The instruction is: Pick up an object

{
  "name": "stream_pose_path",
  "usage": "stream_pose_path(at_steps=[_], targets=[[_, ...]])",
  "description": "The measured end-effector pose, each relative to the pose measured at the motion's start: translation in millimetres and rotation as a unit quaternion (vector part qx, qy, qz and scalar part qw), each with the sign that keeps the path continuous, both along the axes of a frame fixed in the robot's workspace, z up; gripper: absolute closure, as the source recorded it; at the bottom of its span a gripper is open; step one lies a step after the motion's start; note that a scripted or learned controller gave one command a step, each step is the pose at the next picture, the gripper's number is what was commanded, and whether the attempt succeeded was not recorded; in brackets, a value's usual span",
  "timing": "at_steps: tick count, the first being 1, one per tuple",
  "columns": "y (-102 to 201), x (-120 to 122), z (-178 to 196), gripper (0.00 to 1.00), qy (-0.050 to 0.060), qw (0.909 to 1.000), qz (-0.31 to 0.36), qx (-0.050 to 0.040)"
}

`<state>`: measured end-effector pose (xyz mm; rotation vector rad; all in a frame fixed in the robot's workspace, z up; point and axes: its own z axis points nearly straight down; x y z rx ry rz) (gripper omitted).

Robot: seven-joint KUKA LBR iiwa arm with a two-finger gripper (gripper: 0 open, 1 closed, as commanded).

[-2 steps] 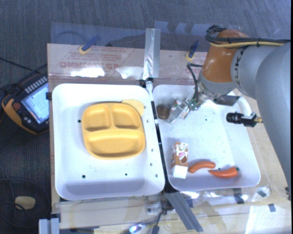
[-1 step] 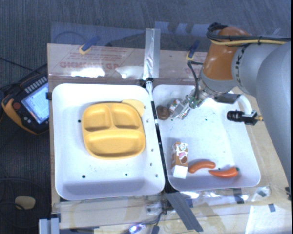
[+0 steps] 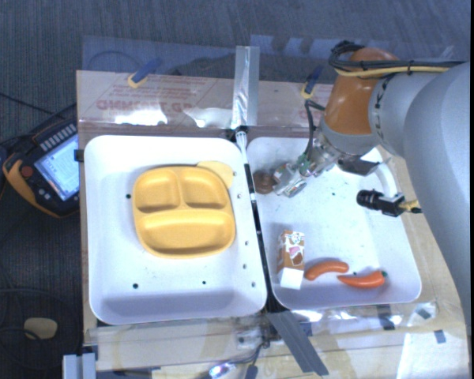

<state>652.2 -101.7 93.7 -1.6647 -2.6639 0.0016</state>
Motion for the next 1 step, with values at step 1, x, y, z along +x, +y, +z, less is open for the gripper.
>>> stream_pose_path(at_steps=[1], targets=[[69.1,-23.5,90.1,1.0,-0.001,0.9999,0.016,0.0002]])
